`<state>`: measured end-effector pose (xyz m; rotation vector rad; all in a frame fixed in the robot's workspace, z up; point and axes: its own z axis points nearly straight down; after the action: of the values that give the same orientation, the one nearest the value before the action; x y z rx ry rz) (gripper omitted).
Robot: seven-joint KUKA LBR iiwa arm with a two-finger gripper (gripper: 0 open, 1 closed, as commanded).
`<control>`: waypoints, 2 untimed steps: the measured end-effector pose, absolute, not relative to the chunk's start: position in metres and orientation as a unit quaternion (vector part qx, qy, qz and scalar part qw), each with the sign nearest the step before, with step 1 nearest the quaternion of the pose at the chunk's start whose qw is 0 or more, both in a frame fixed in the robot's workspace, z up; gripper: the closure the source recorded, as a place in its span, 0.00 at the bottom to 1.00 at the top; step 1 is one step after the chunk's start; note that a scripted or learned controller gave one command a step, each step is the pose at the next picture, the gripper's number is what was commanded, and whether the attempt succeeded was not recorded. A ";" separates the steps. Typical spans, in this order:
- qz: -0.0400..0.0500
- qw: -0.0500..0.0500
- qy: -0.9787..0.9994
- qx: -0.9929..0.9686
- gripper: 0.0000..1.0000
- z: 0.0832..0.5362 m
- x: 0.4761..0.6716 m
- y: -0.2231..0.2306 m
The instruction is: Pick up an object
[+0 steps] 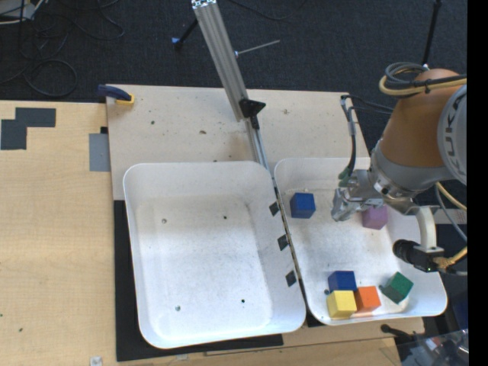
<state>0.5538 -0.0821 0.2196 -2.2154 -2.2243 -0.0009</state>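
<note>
The right bin (320, 280) holds several blocks. A blue cube (303, 204) lies near its back left. A pale purple block (374, 217) sits just right of my gripper (345, 207), partly hidden by the wrist. At the front lie a dark blue cube (342, 281), a yellow cube (341, 303), an orange cube (367, 298) and a green block (397, 287). My gripper hangs low over the back of the right bin, between the blue cube and the purple block. Nothing shows between its fingers.
The left bin (152, 204) lies beside the right one, with black clips (283, 242) along the shared wall. An aluminium bar (226, 59) slants up from the bench behind the bins. A blue and yellow clamp (116, 94) sits at the bench's back left corner.
</note>
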 end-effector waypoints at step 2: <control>0.000 0.002 -0.709 -0.706 1.00 0.207 0.582 0.018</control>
<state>0.5823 0.0182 0.2071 -2.2148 -2.2236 0.0006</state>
